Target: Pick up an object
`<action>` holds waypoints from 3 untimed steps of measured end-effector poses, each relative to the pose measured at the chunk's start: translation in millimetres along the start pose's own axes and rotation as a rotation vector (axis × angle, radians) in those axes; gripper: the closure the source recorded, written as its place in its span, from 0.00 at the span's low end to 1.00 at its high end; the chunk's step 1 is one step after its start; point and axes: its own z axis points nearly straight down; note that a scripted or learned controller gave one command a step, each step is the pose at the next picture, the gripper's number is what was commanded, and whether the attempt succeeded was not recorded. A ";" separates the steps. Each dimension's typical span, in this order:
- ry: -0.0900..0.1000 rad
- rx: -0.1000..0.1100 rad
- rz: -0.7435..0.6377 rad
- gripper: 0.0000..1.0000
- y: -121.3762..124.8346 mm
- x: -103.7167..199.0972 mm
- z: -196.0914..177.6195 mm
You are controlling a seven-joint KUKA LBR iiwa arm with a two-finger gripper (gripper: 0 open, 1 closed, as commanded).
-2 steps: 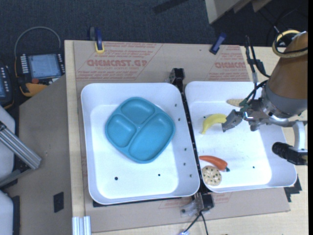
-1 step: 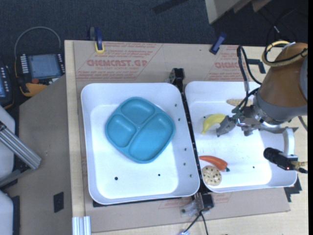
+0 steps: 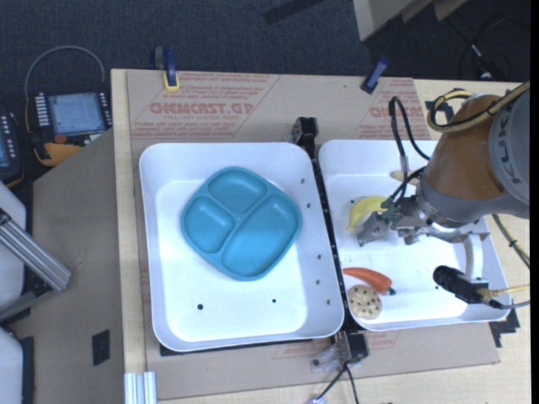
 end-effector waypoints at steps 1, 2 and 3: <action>-0.001 -0.004 0.001 0.00 -0.1 0.4 37.3; -0.002 -0.009 0.000 1.00 1.0 0.7 24.9; -0.005 -0.014 0.000 1.00 -0.7 -7.8 -34.5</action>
